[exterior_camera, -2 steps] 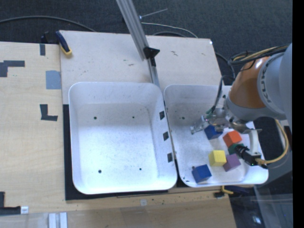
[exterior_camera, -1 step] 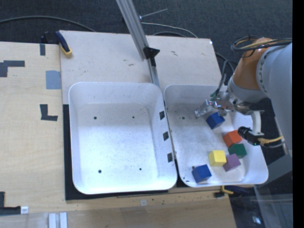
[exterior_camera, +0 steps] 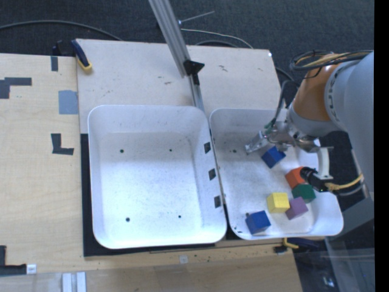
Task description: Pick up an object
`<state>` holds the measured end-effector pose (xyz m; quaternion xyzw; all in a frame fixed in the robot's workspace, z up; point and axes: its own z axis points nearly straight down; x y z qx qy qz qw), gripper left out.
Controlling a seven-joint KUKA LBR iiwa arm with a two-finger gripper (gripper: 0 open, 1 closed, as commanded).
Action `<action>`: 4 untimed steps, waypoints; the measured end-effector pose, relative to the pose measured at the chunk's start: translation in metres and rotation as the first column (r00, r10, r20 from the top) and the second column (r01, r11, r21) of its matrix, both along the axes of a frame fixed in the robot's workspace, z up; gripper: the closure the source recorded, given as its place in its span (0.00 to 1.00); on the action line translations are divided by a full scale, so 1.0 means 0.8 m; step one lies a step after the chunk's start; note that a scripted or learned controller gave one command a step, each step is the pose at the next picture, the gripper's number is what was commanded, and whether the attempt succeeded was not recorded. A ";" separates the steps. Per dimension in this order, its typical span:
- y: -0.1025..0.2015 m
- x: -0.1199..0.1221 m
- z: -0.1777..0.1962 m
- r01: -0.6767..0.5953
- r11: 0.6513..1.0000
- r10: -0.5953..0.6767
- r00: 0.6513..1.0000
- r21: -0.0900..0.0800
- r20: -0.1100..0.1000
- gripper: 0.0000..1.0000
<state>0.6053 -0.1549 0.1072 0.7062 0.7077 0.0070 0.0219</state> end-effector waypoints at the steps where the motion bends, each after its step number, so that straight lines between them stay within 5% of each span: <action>1: 0.011 -0.031 0.001 0.000 1.000 0.000 1.000 0.001 0.006 0.00; 2: -0.042 0.030 -0.007 -0.001 1.000 0.001 1.000 0.010 -0.017 0.00; 3: -0.010 0.006 -0.018 0.001 1.000 0.000 0.999 0.019 -0.041 0.00; 4: -0.010 0.005 -0.007 0.000 1.000 0.001 0.999 0.018 -0.043 1.00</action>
